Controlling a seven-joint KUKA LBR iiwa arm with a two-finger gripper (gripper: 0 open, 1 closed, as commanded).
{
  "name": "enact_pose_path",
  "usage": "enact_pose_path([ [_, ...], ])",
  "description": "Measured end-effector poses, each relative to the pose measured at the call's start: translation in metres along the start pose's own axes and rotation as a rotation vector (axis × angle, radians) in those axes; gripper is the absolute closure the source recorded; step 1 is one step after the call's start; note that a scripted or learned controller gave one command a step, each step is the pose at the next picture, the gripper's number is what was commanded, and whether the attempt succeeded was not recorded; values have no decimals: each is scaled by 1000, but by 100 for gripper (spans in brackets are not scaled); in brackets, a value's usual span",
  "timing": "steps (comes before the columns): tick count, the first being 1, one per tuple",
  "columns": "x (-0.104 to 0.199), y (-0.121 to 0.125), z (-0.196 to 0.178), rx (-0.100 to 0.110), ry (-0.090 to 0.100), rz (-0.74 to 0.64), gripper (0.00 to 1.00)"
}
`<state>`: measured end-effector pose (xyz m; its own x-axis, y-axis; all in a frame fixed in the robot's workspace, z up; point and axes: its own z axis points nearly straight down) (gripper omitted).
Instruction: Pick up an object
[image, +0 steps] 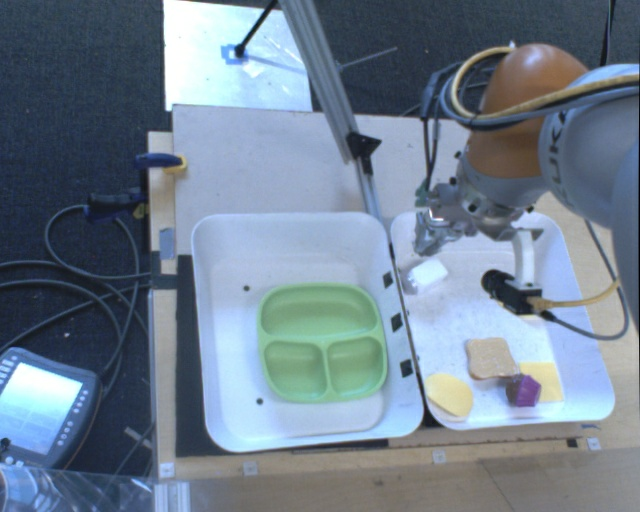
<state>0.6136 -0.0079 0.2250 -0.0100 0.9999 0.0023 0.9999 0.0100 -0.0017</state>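
In the right bin (585, 330) lie a white block (428, 273), a tan slice of toast (489, 357), a small purple piece (522, 390), a flat yellow square (546, 378) and a yellow round disc (449, 394). My gripper (432, 235) hangs at the bin's far left corner, just above and behind the white block. Nothing is visibly held in it. The arm's grey and orange wrist (520, 100) covers the back of the bin.
The left bin (225, 300) holds a green divided plate (322, 342). A slanted metal pole (330, 90) crosses behind the bins. A black part with a yellow cable (510, 290) hangs from the arm over the right bin. Cables and a pendant (40, 400) lie to the left.
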Motion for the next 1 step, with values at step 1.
enact_pose_path([
  [1, 51, -10, 6, -1, 0, -1, 100],
])
